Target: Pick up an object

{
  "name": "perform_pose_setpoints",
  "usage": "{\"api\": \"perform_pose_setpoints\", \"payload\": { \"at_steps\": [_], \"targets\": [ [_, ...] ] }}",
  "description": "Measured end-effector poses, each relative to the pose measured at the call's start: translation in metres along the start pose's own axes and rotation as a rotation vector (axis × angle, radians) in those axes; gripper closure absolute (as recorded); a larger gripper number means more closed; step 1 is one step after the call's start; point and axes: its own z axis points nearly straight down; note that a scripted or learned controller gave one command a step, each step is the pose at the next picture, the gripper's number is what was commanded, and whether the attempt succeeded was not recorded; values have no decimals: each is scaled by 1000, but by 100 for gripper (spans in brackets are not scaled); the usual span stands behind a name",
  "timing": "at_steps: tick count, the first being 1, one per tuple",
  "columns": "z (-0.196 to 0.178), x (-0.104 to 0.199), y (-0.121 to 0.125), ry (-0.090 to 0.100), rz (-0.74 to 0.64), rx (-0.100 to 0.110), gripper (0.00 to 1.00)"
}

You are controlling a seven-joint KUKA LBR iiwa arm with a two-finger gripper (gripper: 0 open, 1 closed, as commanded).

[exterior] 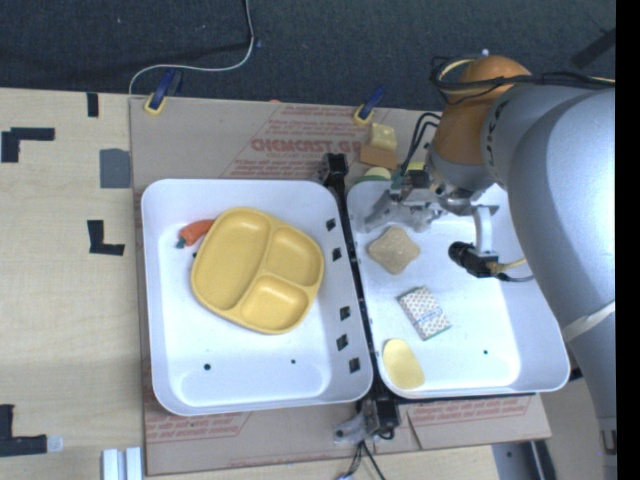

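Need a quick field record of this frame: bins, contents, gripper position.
left bin: yellow divided plate; orange item partly under the plate's upper-left edge
right bin: tan sponge-like lump, patterned packet, pale yellow oval piece
gripper: over the right bin's upper-left area, just above the tan lump
grasp: nothing seen between the gripper's parts
bench extras: tan block on the cardboard beyond the right bin

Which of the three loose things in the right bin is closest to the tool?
The tan round lump, just below the tool; the patterned packet and yellow piece lie farther down.
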Motion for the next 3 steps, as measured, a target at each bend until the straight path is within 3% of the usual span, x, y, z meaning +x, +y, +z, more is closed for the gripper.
{"api": "perform_pose_setpoints", "payload": {
  "at_steps": [1, 2, 3],
  "targets": [
    [-1, 6, -34, -1, 3, 3, 0],
    [0, -1, 0, 0, 0, 0, 0],
    [-1, 0, -30, -1, 2, 2, 0]
  ]
}}
